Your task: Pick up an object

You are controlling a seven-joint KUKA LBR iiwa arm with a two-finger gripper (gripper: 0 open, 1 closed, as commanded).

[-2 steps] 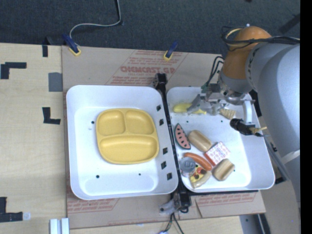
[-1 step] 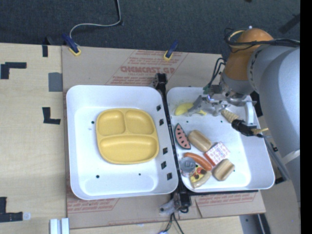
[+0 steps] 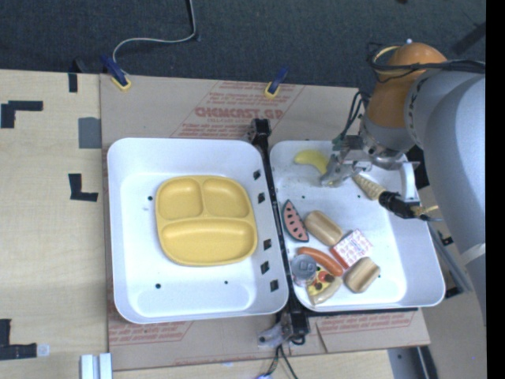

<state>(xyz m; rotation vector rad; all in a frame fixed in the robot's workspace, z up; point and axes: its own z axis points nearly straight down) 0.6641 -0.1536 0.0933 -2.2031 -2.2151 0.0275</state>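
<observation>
Camera view looks down on my hand (image 3: 334, 172) low in the upper part of the right bin (image 3: 404, 253), toward the right of the frame. My arm comes in from the right edge. I cannot tell whether the hand is apart or together from this angle.

Just to the left of the hand lies a yellow banana (image 3: 310, 159), flat on the bin floor near the bin's upper left corner. Its long axis runs roughly left to right across the frame, dipping a little toward the right. Its right end points at my hand and sits just beside it; whether the two touch I cannot tell.

Lower in the same bin, well apart from the hand, is a cluster of toy food. A watermelon slice (image 3: 294, 221) stands nearly upright in the frame by the left wall, with a bun (image 3: 323, 227) just beside it. Below them are a red-and-white packet (image 3: 352, 247), a sausage (image 3: 319, 259), a second bun (image 3: 361, 275) and a pizza slice (image 3: 322, 289).

The left bin (image 3: 134, 212) holds a yellow divided plate (image 3: 207, 218). Both bins rest on the table (image 3: 47, 227).
</observation>
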